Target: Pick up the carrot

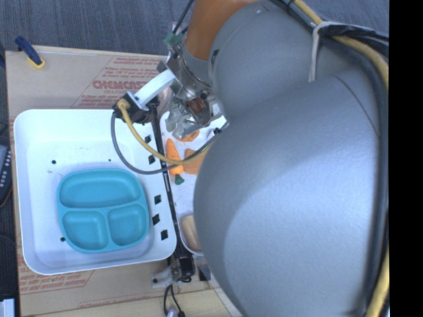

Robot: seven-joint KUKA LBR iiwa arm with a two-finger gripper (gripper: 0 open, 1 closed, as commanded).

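Counting gives two white bins [30,177], one blue tray [102,210] with three compartments in the left bin, one carrot [177,154], and one arm [291,164] with its pincer [185,119]. The carrot lies in the right bin just past the dividing wall, directly below the pincer and very near it; whether they touch is unclear, and whether the pincer is spread or pressed together I cannot tell. The carrot is orange and tapered, the tray smooth rounded plastic, the arm's shell grey and glossy.
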